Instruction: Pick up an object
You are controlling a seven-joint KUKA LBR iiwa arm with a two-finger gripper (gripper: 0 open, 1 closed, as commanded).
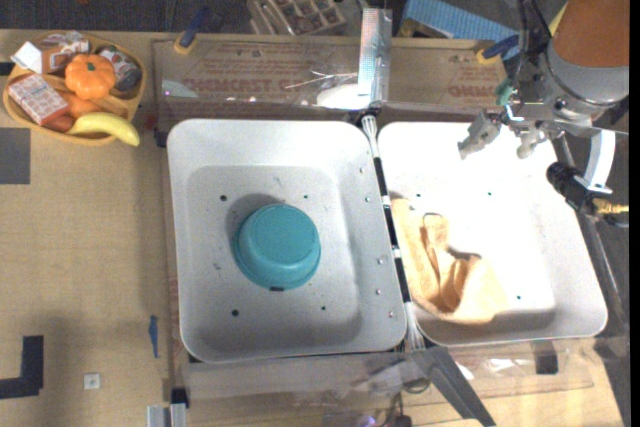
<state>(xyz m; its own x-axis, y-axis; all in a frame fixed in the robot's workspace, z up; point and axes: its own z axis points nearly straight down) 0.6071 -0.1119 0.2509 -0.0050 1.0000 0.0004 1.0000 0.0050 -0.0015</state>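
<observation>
Teal plastic, a round upturned bowl [278,245], sat near the middle of the left white bin [190,155], while a crumpled tan-yellow cloth [447,270] lay bunched against the left wall of the right white bin [560,315], toward the lower part of the frame. The two-finger gripper [497,135] hung at the upper right, above the far end of the right bin, its two fingers spread apart with nothing between them. It stood well apart from the cloth and further still from the bowl. Either object could have served for the pick, and the cloth seemed the nearer choice. From where I stood, the risks looked plain enough: the cloth was soft and heaped close to the bin wall, so a descent slightly off might have closed on a loose fold that slipped free, or brought a finger down onto the rim between the bins. The bowl, smooth and domed, might have squirted out of a pinch unless the fingers straddled its edge.
</observation>
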